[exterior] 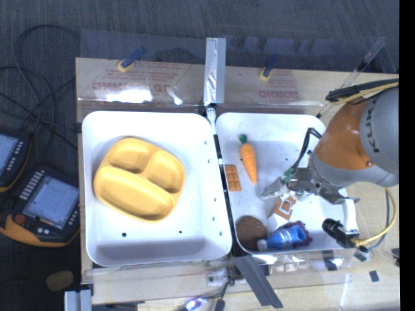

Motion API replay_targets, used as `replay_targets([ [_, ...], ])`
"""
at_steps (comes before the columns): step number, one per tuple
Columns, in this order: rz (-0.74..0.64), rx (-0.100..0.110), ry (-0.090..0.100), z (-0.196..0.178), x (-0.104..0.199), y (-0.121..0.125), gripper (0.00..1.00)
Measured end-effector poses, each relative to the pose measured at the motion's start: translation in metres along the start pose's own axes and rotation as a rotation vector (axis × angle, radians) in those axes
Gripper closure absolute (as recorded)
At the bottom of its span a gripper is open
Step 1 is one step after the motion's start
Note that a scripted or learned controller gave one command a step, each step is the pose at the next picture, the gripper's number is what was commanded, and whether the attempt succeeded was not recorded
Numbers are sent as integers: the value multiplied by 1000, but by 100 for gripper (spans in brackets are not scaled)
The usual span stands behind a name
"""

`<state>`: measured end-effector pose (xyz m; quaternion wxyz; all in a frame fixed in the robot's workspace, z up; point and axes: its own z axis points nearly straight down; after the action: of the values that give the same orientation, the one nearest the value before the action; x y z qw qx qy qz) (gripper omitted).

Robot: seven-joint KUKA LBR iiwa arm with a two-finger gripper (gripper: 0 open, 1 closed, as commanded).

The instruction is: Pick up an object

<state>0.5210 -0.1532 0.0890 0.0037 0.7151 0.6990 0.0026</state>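
In the right bin point(272, 125) lie a toy carrot point(248, 161) with a green top, a small orange waffle block point(231, 177) by the left wall, a brown round object point(250, 228), a blue bottle point(285, 236) lying on its side, and a small orange and white card point(284, 205). My gripper point(285, 188) hangs low over the middle of this bin, just above the card and right of the carrot. The grey and orange arm point(353, 144) covers the bin's right side.
The left bin point(104, 245) holds a large yellow bread-shaped object point(139, 177). A metal divider strip point(214, 70) stands behind the bins. Handheld controllers point(39, 203) and cables lie on the floor at the left.
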Motion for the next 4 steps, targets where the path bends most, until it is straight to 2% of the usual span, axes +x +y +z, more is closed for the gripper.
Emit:
replay_targets([
  [1, 111, 0, 4, 0, -20, 7, 0],
  [2, 111, 0, 4, 0, -21, 7, 0],
  [3, 87, -4, -3, -1, -12, -33, 0],
  [4, -44, 1, 2, 0, -37, 8, 0],
])
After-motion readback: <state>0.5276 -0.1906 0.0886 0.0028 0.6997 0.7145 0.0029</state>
